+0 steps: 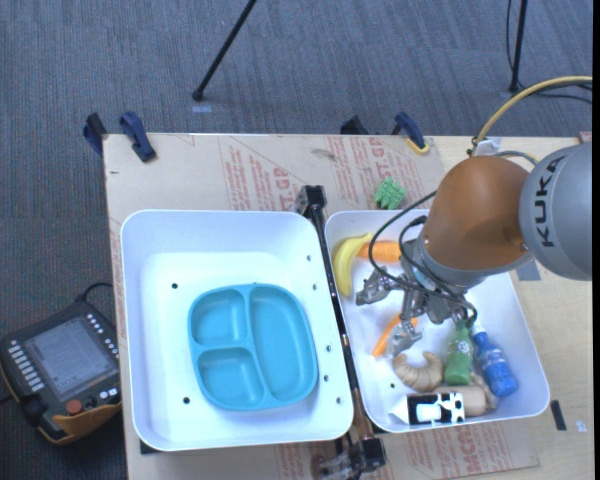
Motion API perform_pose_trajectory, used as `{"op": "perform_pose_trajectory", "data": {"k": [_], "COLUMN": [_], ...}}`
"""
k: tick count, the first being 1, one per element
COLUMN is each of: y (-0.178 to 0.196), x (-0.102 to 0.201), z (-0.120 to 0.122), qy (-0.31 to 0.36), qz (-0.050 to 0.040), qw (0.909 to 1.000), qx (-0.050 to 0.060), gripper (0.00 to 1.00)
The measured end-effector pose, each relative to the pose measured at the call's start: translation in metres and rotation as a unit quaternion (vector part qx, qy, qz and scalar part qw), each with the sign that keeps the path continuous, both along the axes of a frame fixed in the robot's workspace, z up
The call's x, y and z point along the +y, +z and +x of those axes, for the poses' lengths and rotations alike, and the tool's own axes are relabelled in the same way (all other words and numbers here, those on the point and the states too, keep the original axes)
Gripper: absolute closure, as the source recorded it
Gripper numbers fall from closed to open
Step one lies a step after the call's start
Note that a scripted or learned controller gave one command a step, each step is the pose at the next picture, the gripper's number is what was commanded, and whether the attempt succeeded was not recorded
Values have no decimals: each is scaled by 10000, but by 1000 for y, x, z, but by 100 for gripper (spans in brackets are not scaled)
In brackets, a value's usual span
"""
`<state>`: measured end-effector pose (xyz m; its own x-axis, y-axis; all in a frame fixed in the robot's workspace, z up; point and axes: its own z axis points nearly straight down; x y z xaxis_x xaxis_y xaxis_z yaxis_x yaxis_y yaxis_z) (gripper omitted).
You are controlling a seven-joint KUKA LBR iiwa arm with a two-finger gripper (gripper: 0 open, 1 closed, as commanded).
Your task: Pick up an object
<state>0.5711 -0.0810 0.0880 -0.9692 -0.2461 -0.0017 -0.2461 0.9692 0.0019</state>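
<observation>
My gripper [392, 311] hangs over the middle of the right bin [525, 313], open, with its metal fingers [373, 289] spread and nothing between them. A thin orange carrot-like stick [386, 338] lies just below the fingers. A yellow banana [347, 259] and an orange piece [385, 251] lie to the upper left of the gripper. Below it sit a tan croissant [420, 369], a green bottle [460, 358], a blue bottle [492, 364] and a black-and-white toy [435, 408]. The orange wrist hides part of the bin.
The left bin [155, 268] holds a blue divided plate [252, 346]. A small green item [388, 194] lies on the bench behind the right bin. Blue clamps [136, 133] grip the bench's far edge. A control pendant [58, 368] rests on the floor at left.
</observation>
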Motion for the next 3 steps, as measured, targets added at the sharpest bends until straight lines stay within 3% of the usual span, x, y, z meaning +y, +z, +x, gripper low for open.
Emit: {"op": "perform_pose_trajectory", "data": {"k": [1,2,3], "y": [1,0,0], "x": [-5,1,-24], "z": [-61,1,-17], "qy": [97,415,5277], "qz": [-2,-2,-1], "qw": [9999,9991,8494], "qx": [-30,-3,-18], "gripper": [0,0,0]}}
